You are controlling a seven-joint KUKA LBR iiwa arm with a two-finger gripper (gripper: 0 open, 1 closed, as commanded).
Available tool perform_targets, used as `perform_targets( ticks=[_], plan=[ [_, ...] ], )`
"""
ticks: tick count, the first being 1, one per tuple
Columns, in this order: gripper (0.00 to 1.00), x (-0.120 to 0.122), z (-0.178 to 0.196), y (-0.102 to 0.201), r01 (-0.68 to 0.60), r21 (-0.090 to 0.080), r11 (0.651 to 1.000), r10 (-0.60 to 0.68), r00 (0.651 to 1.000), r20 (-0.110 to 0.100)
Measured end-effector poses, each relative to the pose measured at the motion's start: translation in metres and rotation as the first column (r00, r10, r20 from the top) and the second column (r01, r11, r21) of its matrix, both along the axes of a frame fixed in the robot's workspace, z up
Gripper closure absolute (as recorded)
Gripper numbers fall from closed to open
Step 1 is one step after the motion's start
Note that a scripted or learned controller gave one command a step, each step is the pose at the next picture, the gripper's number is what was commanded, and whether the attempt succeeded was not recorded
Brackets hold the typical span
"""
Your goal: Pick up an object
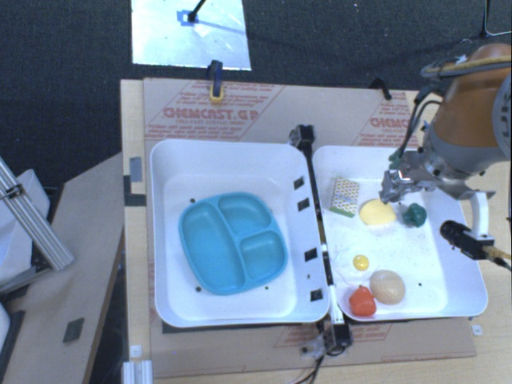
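Nearest the lens, along the bottom edge, runs the surface [240,102], a pale board topped with a cardboard sheet printed in red lettering, which carries everything else. On it sit two shallow white bins side by side. The left bin [172,166] holds a blue divided plate [233,242] with three compartments, lying slightly toward seven o'clock of the bin's middle. The right bin [460,290] touches the left one along a shared rim fitted with black clips.

From three o'clock the arm [472,110] reaches in, grey with an orange band, its wrist hanging over the upper part of the right bin. The pincer [394,186] points down at the pale yellow lemon-shaped object [377,213], its tip just at that object's twelve o'clock edge; whether the fingers are spread or closed cannot be told, and nothing is visibly held between them.

Around the lemon shape: a small checkered green-and-white box [345,196] lies at its ten o'clock, near the rim, and a dark green rounded object [414,214] sits just beside it at three o'clock. Toward six o'clock lie a beige egg-shaped object [387,286], a red tomato-like object [362,302] touching it at eight o'clock, and a small yellow ball [361,262] above them.
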State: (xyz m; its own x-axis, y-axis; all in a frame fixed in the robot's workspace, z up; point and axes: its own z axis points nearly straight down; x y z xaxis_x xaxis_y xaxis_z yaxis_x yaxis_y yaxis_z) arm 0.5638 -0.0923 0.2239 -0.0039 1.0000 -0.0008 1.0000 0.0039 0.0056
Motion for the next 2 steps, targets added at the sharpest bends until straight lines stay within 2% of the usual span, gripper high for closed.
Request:
perform_targets(
  ticks=[1, 2],
  plan=[
    [1.0, 0.008, 0.003, 0.055, -0.006, 0.002, 1.0, 0.006, 1.0, -0.003],
    [1.0, 0.029, -0.007, 0.107, -0.006, 0.002, 1.0, 0.006, 1.0, -0.003]
  ],
)
